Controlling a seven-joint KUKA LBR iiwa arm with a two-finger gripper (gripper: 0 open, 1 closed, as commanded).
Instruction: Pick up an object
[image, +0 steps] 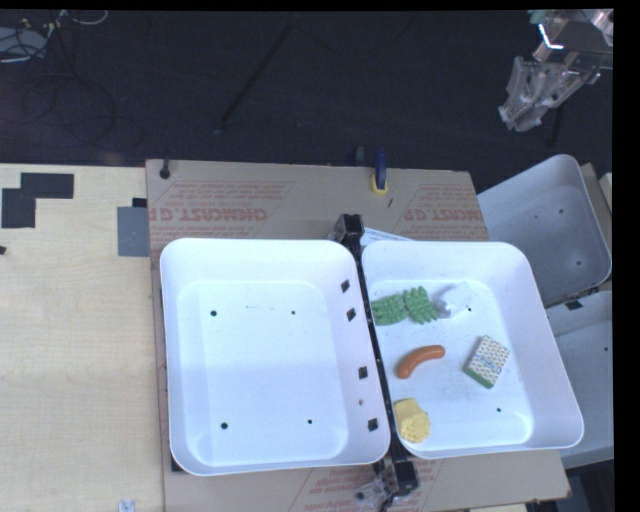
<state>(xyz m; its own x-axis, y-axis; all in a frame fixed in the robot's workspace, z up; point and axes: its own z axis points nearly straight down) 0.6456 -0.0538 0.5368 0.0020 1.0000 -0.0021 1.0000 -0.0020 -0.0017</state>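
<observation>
Lying nearest the camera, at the near rim of the right bin (545, 400), is a yellow lump (411, 421), sitting close against the divider. Beyond it an orange sausage (419, 361) is lying at a slant in open floor, a checkered block (487, 361) is resting to its right, and a green ridged piece (405, 306) is lying farther back with a pale, hard-to-read thing (456, 297) just beside it. Any of these is serving as the task's thing; the left bin (190, 300) is offering nothing to take.

Hanging high at the far right, well apart from both bins, is the gripper (527, 100); it is carrying nothing, and whether it is spread or closed I cannot tell, since it is small and blurred against the dark.

Choosing well is what matters now. The sausage or the block is probably the better target, each standing free of walls and neighbours. Coming straight down over the middle and closing across the narrow width is likely giving the surest hold; the lump by the rim is risking a finger striking the wall
</observation>
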